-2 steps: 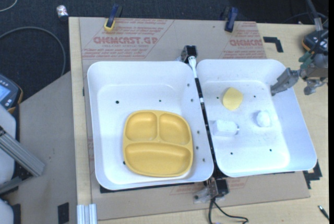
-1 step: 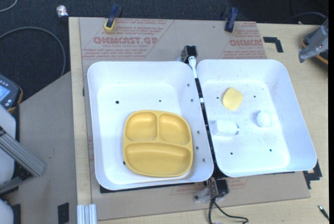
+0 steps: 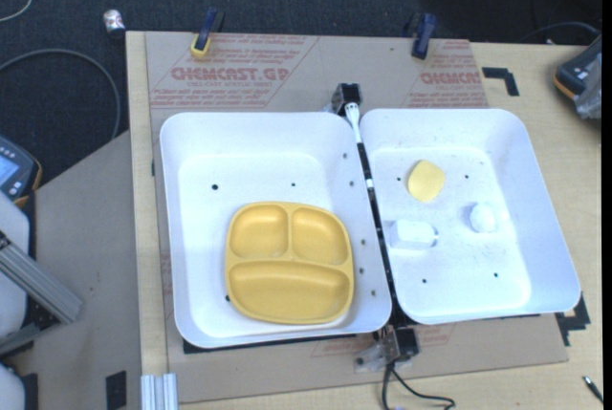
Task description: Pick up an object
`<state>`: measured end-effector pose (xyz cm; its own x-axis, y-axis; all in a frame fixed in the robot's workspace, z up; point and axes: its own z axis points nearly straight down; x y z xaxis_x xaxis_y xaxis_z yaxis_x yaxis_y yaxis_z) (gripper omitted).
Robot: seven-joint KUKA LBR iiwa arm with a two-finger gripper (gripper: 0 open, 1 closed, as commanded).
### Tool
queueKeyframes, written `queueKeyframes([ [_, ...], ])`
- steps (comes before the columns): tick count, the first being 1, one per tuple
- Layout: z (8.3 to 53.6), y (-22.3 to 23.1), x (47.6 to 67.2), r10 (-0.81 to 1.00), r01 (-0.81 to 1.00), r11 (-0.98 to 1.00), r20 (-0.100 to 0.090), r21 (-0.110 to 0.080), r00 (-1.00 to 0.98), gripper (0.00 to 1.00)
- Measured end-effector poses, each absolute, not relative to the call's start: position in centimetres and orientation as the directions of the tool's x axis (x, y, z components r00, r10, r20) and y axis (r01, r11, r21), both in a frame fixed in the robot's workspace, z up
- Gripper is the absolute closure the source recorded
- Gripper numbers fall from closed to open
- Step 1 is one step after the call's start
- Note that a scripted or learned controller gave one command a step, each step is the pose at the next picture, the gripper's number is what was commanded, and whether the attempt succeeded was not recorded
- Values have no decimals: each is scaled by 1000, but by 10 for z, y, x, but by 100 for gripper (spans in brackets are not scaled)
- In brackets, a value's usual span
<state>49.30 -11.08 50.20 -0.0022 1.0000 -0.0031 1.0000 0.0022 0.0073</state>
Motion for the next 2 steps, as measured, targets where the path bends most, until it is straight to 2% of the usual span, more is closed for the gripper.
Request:
queueKeyframes([
  [1, 389, -153, 536, 1000, 1000, -4, 1, -11, 4, 100],
  [2, 545, -226, 541, 1000, 1000, -6, -12, 20, 7, 100],
])
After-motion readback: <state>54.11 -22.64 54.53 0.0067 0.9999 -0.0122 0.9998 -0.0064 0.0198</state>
